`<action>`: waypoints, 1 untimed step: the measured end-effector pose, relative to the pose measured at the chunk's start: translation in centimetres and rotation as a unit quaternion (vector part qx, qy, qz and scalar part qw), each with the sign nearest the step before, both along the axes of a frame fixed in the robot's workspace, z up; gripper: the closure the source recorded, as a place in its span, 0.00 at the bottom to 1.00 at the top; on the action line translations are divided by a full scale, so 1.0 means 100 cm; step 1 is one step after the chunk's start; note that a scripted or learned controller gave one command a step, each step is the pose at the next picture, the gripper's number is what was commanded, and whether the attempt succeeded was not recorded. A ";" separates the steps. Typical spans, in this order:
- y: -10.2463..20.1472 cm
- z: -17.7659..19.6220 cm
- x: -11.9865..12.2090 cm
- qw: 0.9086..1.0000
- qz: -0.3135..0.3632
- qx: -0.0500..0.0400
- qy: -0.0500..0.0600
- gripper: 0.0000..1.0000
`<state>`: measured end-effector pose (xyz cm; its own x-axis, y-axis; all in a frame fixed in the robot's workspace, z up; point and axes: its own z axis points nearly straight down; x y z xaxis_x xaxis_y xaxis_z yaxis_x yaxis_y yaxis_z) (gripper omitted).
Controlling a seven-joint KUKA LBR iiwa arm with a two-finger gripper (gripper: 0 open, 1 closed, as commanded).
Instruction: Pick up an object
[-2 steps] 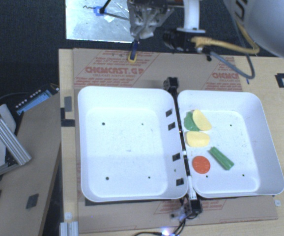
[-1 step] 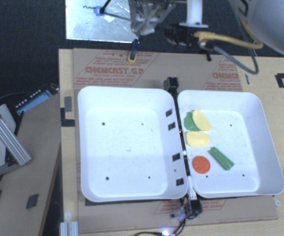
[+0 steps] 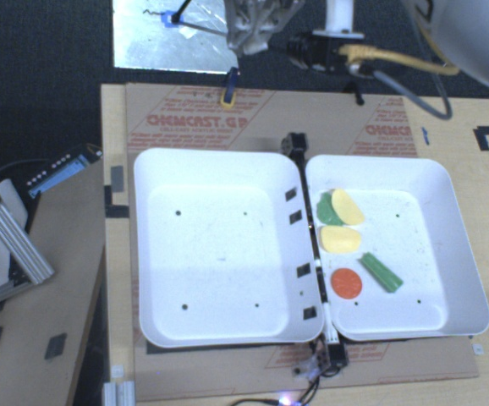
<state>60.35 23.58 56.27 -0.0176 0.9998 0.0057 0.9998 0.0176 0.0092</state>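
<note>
Two shallow white bins side by side on bench: left bin [image 3: 219,252] bare, right bin [image 3: 431,252] with all the candidates bunched near the centre divider. Arm at top of view, gripper [image 3: 249,36] high above the bench, well apart from both bins; open or closed: cannot tell, too blurred.

Candidates, biggest first: pale yellow piece [image 3: 341,239], yellow piece [image 3: 348,207] overlapping a green leaf-shaped piece [image 3: 327,211], green bar [image 3: 381,272], orange disc [image 3: 347,283].

Best bet probably green bar: lying apart from the rest, narrow across for the jaws. Align across its short side, descend straight. Avoid the yellow/green pair, touching and likely to shift together.

Hard to make out: exact item types, heights, upper arm cut off at frame edge.
</note>
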 end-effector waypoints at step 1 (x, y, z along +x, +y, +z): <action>0.001 0.011 0.000 1.000 0.002 0.001 -0.001 1.00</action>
<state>60.34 23.63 57.41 -0.0218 0.9997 0.0070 0.9997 0.0217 0.0108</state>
